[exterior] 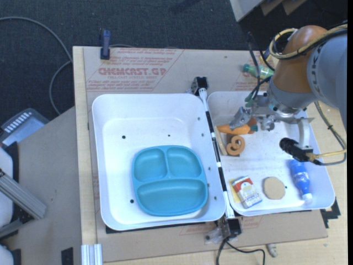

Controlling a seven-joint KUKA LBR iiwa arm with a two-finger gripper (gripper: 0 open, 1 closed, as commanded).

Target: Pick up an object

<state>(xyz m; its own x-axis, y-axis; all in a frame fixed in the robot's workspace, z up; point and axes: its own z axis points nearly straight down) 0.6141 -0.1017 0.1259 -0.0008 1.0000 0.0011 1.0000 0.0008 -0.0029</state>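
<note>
We cannot tell our gripper [249, 120] state; the orange piece [234, 129] lies just beneath it, the pretzel [236, 145] close below; crowding risks a glancing, failed grasp.

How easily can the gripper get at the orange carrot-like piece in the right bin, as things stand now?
Probably yes. The gripper hangs right above the orange piece, at the right bin's left side. Nothing lies on it; the brown pretzel sits just below, and the bin wall is near, which may crowd the approach.
</note>
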